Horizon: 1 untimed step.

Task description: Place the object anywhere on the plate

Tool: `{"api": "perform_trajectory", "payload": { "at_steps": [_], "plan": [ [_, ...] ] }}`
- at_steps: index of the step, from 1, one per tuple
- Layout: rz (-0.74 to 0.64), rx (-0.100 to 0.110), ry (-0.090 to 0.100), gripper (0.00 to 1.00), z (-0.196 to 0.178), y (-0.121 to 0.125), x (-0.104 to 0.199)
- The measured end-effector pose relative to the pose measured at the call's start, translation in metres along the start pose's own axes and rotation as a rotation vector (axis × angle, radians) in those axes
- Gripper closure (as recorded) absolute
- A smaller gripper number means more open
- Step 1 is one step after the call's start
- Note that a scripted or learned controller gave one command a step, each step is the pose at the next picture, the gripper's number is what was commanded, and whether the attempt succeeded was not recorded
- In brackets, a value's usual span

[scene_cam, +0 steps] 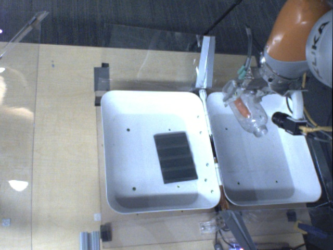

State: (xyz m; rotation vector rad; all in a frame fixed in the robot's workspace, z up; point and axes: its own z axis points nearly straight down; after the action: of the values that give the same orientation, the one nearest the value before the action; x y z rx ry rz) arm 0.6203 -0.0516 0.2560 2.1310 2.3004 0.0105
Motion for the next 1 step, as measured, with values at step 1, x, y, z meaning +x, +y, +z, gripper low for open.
{"api": "perform_trajectory", "payload": {
  "at_steps": [1],
  "plan": [
    [-0.002, -0.003, 0.000, 1.00, -0.0103, 0.0012, 0.0005]
  ]
}}
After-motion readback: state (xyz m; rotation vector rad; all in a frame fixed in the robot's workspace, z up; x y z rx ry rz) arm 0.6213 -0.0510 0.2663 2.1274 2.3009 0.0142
